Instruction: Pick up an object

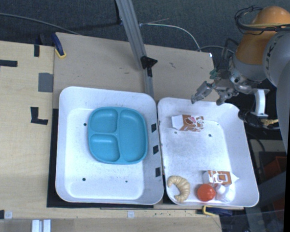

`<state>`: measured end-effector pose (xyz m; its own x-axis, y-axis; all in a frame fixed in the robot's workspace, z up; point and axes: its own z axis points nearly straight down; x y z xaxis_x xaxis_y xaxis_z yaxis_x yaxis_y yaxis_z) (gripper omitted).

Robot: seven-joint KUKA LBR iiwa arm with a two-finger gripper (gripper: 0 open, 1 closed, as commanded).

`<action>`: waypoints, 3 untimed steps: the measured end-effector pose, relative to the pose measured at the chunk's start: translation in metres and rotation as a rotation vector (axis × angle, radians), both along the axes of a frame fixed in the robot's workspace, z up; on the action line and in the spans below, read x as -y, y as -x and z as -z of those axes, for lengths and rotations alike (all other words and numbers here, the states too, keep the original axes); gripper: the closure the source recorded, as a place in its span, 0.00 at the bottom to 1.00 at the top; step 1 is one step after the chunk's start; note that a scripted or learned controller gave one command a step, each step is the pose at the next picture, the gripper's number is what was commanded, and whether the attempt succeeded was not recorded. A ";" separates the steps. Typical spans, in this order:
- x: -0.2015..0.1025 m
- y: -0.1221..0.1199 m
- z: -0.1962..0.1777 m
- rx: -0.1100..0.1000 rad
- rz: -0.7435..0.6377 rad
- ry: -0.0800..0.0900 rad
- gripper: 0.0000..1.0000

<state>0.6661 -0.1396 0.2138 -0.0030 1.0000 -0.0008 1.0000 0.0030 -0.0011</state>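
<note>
Hovering over the right bin's (pixel 245 158) far edge, your gripper (pixel 211 95) hangs with fingers spread, holding nothing. Just beside it lies the packet (pixel 187 122), probably light, thin and slippery; pinch across its middle.

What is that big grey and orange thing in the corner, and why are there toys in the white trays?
That is a robot arm. Its gripper, like two fingers, hovers open over the right bin's far edge, holding nothing. One camera looks down from above. The left bin holds a blue divided plate. The right bin has a toy croissant, a red ball like a tomato, and two small white-and-orange packets. The robot's job is picking one up.
</note>
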 end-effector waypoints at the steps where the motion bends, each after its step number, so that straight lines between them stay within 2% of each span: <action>1: 0.000 0.000 0.000 0.000 0.000 0.000 0.00; 2: 0.000 -0.001 0.065 -0.007 0.001 0.000 0.00; 3: -0.007 0.002 0.107 0.008 0.001 0.000 0.00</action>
